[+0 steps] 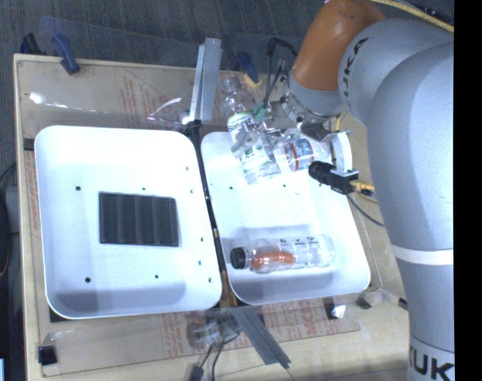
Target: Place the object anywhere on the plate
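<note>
Camera view looks down on the bench [106, 336], and I will say where each thing is from the right bin [348, 280]. At the near end of the right bin a clear bottle with a black cap [284, 254] lies on its side. It has something orange in it, and its cap points to the left bin [58, 213]. The left bin sits just beside the right bin, and they touch along one long edge. On the floor of the left bin lies the plate [139, 218], a dark flat one with lines on it. The plate is well apart from both bottles. The middle of the right bin's floor is white. At the far end of the right bin is a crumpled clear bottle [252, 153] with a bit of green on it. The gripper [266, 129] is right above it, very close. I cannot tell if the gripper is wide or narrow, or if it holds the crumpled bottle. The big grey arm [399, 133] comes in over the right side of the right bin, with its orange band [324, 42] past the far end. Beyond the bins a blue clamp [64, 52] grips the bench's far left corner.
</note>
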